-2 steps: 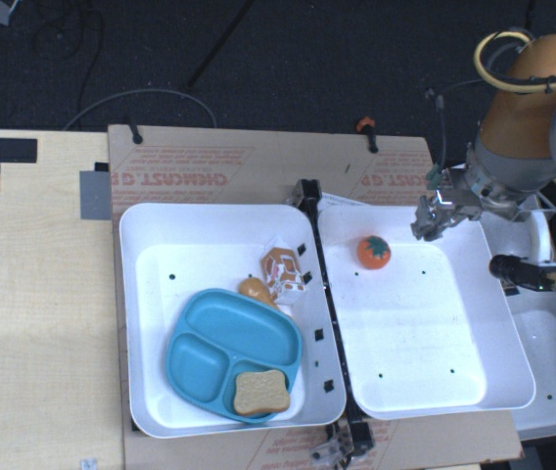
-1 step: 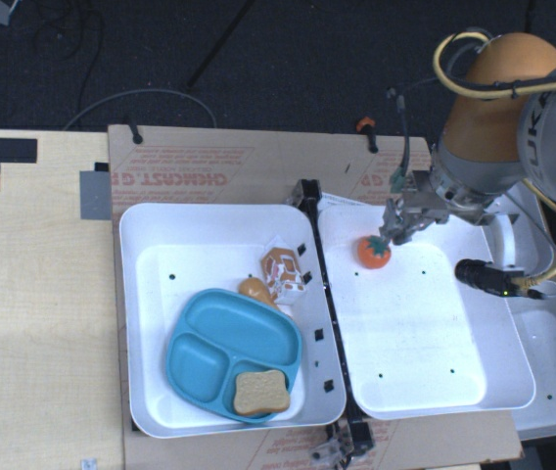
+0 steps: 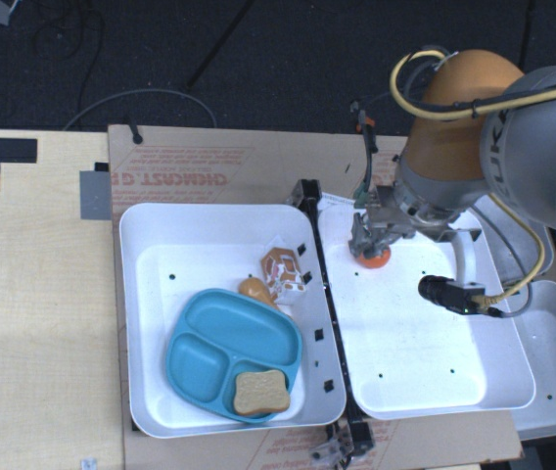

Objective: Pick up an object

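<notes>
End effector (image 3: 367, 237) over orange object (image 3: 376, 257), right bin's (image 3: 425, 360) far left corner; open or closed, cannot tell; centre before lifting

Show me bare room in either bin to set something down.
Right bin: near half bare, below the gripper and orange object. Left bin: strip along its far wall. Crowded around blue tray and wrapped snack.

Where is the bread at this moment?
The bread lies in the blue tray, in its near right compartment, inside the left bin.
</notes>
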Controlling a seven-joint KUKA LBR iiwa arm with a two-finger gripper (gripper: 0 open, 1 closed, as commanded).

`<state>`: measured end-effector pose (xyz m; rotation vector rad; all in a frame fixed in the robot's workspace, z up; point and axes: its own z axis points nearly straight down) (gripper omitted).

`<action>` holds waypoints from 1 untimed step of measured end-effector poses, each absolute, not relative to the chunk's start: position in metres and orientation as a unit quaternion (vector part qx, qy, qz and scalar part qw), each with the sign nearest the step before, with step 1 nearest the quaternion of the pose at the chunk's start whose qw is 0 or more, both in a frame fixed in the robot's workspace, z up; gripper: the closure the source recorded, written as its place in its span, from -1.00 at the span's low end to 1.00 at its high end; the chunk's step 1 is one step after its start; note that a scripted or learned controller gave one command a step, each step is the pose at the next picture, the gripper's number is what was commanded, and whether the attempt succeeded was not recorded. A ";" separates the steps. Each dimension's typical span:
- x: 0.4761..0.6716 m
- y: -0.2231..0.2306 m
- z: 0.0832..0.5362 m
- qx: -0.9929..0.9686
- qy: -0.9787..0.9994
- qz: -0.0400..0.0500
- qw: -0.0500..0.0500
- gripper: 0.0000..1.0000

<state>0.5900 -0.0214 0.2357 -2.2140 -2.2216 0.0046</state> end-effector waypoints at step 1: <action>0.589 0.032 0.241 -0.705 -0.709 0.000 0.002 1.00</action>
